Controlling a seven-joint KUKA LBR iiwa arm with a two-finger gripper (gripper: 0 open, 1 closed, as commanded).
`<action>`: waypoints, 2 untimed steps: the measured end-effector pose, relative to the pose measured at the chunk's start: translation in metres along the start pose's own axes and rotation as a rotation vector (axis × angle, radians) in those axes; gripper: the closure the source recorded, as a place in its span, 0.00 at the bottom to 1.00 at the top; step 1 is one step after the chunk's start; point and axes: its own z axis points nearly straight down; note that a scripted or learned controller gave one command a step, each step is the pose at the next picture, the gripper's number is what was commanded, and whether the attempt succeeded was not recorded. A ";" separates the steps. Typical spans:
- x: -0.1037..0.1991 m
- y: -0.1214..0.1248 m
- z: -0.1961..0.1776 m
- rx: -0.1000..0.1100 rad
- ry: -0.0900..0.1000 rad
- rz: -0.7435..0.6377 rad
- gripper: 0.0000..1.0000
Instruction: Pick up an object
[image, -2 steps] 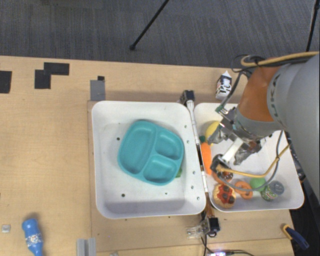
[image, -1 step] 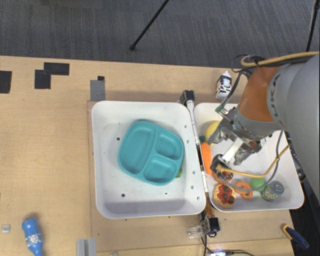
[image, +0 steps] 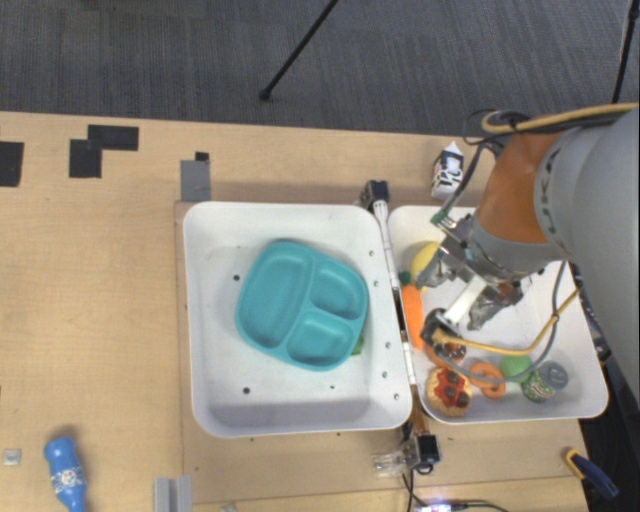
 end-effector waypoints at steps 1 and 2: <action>0.000 0.000 0.000 0.000 0.000 0.000 0.00; 0.000 0.000 0.000 0.000 0.000 0.000 0.00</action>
